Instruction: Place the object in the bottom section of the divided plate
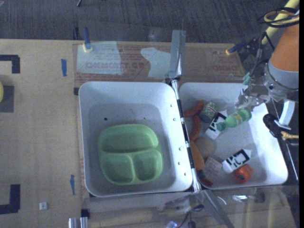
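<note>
Green bottle (236,118) lies tilted in right bin (278,172), just below-left of gripper (250,100); its upper end sits at the fingertips, but contact is not clear. Whether the gripper is parted or closed cannot be told: it is small and blurred against the bin wall.

Plate (130,153), green and divided, lies flat in left bin (90,127), well left of and below gripper; one wide section on its far side, two smaller ones on its near side.

Near bottle, left of gripper: small can (208,111), black-and-white box (216,125), orange strip (194,112) by the bin divider. Farther below gripper: pale round lump (205,146), second black-and-white box (236,159), orange-red piece (243,173).

Arm (285,61), orange band above grey wrist, right of and above gripper
</note>
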